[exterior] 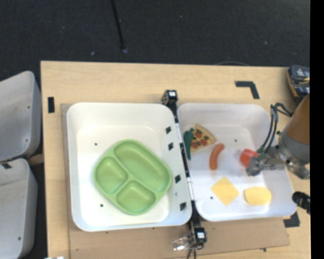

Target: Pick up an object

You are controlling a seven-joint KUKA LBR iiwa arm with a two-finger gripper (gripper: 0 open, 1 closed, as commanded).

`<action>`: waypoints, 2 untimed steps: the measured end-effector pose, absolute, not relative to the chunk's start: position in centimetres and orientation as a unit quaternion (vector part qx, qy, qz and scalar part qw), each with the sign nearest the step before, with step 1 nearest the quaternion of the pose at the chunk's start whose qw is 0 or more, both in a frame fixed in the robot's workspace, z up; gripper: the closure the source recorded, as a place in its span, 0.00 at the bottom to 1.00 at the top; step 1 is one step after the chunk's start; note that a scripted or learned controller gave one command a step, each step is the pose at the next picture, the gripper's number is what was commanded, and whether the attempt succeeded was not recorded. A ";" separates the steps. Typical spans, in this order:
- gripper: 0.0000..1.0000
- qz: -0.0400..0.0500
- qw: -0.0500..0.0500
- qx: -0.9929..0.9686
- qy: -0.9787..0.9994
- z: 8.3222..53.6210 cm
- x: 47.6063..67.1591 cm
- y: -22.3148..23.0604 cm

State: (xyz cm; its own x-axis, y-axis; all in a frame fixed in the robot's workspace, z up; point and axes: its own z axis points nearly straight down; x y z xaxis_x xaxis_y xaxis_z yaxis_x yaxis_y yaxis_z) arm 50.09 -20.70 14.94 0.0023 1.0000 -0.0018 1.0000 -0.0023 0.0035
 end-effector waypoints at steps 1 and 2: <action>1.00 0.001 0.003 0.706 0.708 21.2 50.5 -20.9; 1.00 0.000 0.002 0.706 0.708 24.8 50.7 -21.1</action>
